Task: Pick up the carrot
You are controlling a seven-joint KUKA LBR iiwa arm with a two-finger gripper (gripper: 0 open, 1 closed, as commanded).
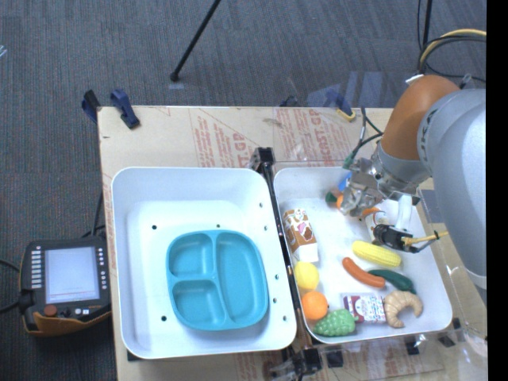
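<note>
My gripper [359,199] hangs low over the back part of the right bin [441,290], below the orange wrist band. A small orange piece that looks like the carrot [343,202] shows at the gripper's left edge, partly hidden by it, with a bit of blue just above. I cannot tell whether the carrot is between the gripper's jaws or lying beside them. A reddish-orange sausage-shaped toy [363,272] lies apart, further forward in the same bin.
The right bin also holds a small carton [300,232], a lemon [306,276], an orange [315,305], green grapes [337,322], a pink carton [363,308], a croissant [403,306], corn [376,254] and a cucumber [394,280]. A teal divided plate [216,279] lies in the left bin [143,205].
</note>
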